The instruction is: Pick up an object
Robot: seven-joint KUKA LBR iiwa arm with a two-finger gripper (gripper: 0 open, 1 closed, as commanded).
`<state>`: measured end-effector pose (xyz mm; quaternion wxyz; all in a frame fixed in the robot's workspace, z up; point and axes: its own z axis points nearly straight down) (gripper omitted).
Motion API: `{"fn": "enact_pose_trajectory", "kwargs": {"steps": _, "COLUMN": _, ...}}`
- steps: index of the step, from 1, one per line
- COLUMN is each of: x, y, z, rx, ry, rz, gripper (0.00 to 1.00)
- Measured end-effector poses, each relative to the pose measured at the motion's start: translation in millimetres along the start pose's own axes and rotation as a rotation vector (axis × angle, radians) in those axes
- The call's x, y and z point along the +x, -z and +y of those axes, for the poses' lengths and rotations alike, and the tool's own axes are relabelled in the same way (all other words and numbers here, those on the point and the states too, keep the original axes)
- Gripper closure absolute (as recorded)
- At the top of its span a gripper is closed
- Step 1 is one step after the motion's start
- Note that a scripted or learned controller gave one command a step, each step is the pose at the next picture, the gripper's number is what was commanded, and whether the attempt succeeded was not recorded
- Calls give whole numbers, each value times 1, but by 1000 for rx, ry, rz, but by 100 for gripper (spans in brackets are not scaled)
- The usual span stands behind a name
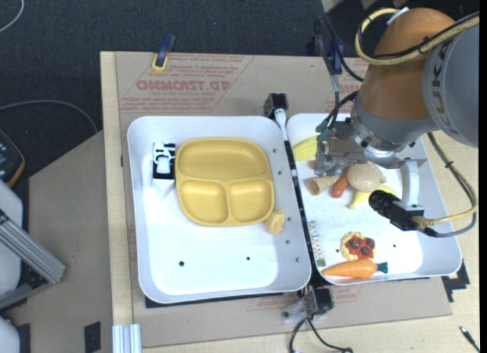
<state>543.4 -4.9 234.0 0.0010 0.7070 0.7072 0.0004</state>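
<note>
My pincer hung low over the right bin, near its upper left corner; whether it was clenched or released I could not tell. At four o'clock, just beside it, lay a beige potato. A small sausage sat at five o'clock, a corn cob at ten. Farther toward five lay a carrot. At nine, in the left bin, sat a yellow divided plate.

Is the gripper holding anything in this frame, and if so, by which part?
Cannot be told. The gripper is low in the right bin among the toy food, beside the corn, with no item visibly held.
</note>
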Motion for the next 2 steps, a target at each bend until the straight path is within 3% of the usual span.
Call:
{"fn": "enact_pose_trajectory", "kwargs": {"steps": 1, "x": 5, "y": -20, "z": -7, "rx": 7, "ry": 0, "rz": 2, "gripper": 100}}
{"fn": "enact_pose_trajectory", "kwargs": {"steps": 2, "x": 4, "y": -16, "z": -10, "rx": 5, "ry": 0, "rz": 2, "gripper": 100}}
